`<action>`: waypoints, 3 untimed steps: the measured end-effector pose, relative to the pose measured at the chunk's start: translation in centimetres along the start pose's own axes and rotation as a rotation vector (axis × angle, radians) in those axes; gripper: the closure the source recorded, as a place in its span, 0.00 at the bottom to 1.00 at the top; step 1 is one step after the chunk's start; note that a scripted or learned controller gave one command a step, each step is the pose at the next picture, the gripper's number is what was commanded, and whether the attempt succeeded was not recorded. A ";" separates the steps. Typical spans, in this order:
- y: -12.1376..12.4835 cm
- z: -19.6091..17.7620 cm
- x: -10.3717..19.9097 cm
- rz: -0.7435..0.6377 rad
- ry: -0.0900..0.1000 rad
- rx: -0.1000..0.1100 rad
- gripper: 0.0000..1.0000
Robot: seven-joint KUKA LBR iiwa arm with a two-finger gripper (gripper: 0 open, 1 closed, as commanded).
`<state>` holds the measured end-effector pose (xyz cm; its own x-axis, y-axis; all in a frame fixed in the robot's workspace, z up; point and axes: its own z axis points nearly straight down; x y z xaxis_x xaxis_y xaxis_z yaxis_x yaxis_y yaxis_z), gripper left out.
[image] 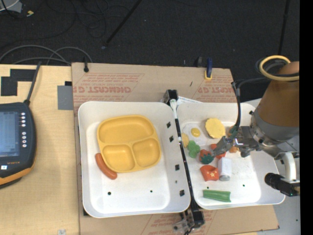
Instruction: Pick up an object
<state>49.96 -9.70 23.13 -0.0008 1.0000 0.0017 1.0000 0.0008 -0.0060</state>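
Light: even and bright over my bench, floor behind dark.
Glare: white bins (146, 199) nearly washed out (mild).
Shadows: soft, short.
Focus: slightly soft throughout; my arm (279, 102) blurs at the edge.

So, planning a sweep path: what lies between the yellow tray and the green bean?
The camera view shows bare left-bin floor, then the bins' meeting rims, between yellow tray and green bean.

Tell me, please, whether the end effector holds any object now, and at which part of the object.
It cannot be told. The end effector sits low over the toy foods in the right bin, beside the white cylinder, but no item shows clearly between its tips.
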 end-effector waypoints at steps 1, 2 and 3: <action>-2.8 13.3 1.0 -0.001 0.003 0.013 0.00; -2.5 11.8 0.6 0.007 0.001 0.004 1.00; -2.2 -1.0 7.6 -0.007 0.002 -0.013 1.00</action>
<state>47.77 -2.07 24.14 -0.0080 1.0000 0.0033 0.9999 0.0080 0.0066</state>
